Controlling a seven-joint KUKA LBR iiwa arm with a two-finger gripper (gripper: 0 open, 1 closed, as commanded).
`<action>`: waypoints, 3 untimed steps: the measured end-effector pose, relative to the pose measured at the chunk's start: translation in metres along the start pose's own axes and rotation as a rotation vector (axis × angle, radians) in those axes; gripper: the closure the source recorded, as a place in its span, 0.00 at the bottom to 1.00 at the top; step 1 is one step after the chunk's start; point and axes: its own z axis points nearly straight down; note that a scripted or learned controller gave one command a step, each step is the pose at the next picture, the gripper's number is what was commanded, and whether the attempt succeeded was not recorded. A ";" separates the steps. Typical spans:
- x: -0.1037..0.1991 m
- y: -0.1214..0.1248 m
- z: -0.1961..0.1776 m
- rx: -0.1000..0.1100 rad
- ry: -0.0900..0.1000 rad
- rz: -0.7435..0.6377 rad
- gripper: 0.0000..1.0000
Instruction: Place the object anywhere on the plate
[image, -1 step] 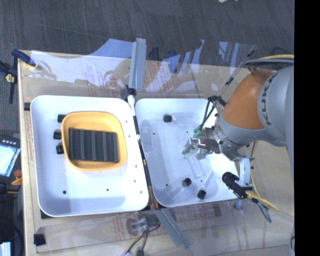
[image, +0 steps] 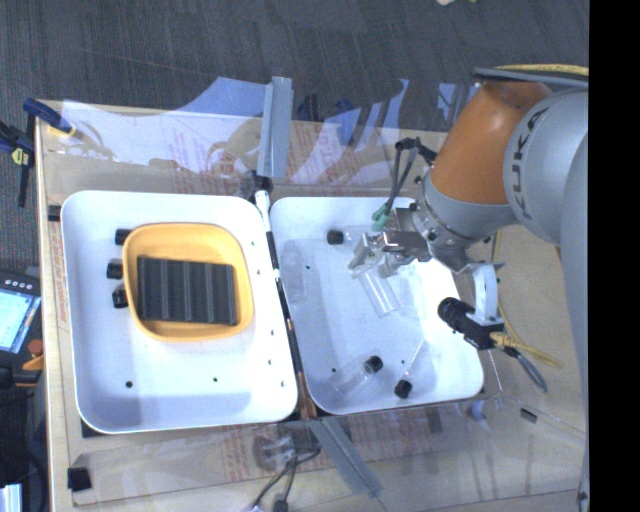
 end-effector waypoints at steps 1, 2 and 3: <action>0.032 0.044 0.037 -0.001 -0.001 -0.145 1.00; 0.080 0.064 0.041 -0.001 -0.001 -0.146 1.00; 0.115 0.080 0.035 -0.004 -0.001 -0.374 1.00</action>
